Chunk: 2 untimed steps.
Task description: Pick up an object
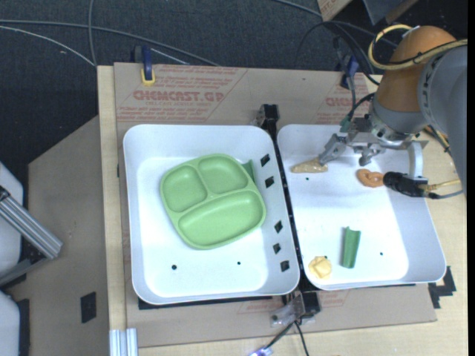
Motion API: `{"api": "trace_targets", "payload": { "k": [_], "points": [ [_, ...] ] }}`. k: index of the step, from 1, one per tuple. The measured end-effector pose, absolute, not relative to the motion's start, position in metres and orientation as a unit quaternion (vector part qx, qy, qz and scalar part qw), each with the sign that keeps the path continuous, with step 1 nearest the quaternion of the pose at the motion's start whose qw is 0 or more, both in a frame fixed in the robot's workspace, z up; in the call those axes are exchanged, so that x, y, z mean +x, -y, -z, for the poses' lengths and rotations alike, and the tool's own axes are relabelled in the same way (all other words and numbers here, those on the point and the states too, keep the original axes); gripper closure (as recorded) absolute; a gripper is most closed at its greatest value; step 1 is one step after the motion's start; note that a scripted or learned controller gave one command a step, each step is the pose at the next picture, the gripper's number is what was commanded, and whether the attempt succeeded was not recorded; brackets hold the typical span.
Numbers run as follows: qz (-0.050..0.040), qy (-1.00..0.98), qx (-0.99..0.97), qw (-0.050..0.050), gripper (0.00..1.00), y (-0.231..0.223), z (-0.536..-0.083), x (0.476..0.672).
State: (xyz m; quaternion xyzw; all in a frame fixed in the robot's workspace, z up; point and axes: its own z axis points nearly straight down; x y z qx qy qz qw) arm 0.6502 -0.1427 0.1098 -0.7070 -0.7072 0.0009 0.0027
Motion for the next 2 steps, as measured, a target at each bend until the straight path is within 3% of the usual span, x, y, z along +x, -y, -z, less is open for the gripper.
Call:
{"api": "trace_targets", "payload": {
  "k": [1,2],
  "points": [
    [0.0010,0.707,-0.707,0.000,1.00,0.143,-0.124,0.652],
    [0.0020,0.708,-0.707,-0.003,1.00,0.142,-0.171,0.660]
  ]
}}
